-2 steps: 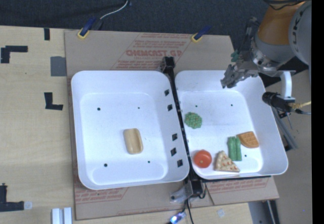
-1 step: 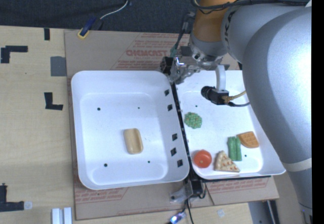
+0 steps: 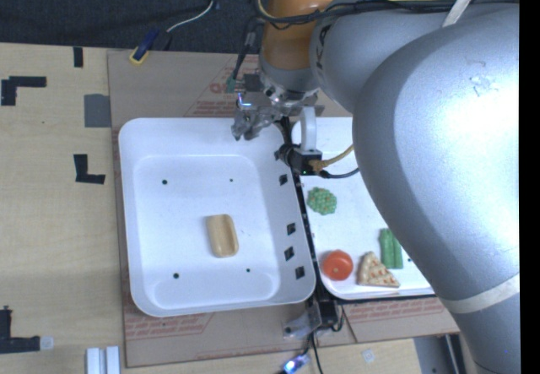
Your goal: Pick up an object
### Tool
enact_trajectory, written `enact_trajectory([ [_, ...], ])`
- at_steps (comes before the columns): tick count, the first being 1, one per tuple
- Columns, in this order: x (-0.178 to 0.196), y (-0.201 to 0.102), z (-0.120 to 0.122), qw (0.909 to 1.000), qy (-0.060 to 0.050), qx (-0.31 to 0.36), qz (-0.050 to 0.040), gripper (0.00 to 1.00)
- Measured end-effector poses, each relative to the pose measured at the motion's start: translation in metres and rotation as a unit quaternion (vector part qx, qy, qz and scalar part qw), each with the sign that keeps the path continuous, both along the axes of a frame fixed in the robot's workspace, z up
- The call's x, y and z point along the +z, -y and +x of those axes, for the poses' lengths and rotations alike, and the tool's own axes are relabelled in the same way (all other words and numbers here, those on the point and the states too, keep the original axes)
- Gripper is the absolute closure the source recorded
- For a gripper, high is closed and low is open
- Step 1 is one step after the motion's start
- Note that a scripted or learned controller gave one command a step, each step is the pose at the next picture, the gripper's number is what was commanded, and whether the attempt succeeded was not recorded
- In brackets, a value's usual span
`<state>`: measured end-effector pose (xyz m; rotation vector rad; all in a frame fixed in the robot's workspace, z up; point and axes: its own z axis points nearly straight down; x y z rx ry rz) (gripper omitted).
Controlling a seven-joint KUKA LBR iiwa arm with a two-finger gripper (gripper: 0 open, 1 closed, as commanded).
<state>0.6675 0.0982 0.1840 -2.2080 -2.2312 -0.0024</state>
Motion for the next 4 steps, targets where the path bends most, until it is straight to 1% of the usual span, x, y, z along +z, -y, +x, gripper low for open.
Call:
enact_trajectory([
  [1, -0.025, -0.069, 0.000, 1.0000, -0.001, -0.002, -0.0012, 1.00],
  [2, -0.012, -0.129, 0.000, 1.0000, 0.000, -0.002, -0.0005, 1.00],
  [3, 0.022, -0.069, -0.035, 1.0000, -0.001, -0.007, -0.0026, 1.00],
  [4, 0.025, -0.139, 0.001, 1.0000, 0.001, -0.002, -0.0003, 1.00],
])
